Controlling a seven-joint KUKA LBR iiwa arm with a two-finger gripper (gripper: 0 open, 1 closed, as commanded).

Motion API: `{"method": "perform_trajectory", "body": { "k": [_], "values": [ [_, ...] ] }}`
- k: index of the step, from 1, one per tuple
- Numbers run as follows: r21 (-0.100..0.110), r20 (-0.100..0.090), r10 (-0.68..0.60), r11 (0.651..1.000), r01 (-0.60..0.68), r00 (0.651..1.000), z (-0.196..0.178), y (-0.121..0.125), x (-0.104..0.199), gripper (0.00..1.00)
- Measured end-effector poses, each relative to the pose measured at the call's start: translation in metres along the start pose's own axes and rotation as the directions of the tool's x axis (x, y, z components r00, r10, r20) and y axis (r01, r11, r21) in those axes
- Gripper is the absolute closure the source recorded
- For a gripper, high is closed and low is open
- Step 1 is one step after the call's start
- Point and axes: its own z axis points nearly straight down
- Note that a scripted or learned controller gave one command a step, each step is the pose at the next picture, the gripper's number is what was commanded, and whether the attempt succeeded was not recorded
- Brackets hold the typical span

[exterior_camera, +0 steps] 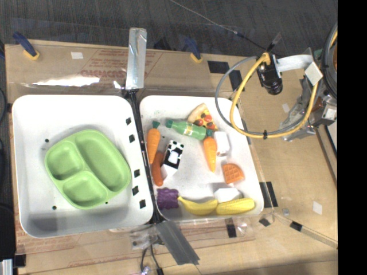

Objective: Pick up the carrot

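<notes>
From above, two white bins sat side by side. The left bin (23, 153) held one green divided plate (87, 168). The right bin (250, 153) held two carrots: one carrot (153, 148) lay along its left wall, the second carrot (210, 152) lay near the middle, just beside a white block (222, 142). Also there were one green bottle (187, 129), one pizza slice (202, 116), one black-and-white box (173, 154), one waffle (233, 173), one purple grape bunch (168, 197), one banana (196, 205) and one corn cob (235, 206). The gripper (309, 105) hung well right of the bins, over the bench; its opening could not be told.
</notes>
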Motion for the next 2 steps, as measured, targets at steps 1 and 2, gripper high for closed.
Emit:
{"method": "perform_trajectory", "body": {
  "k": [1, 2],
  "values": [
    [0.0, 0.014, 0.003, 1.0, -0.003, 1.0, 0.071, 0.001, -0.001, 1.0],
    [0.001, 0.004, -0.011, 1.0, 0.011, 1.0, 0.041, 0.002, -0.01, 1.0]
  ]
}}
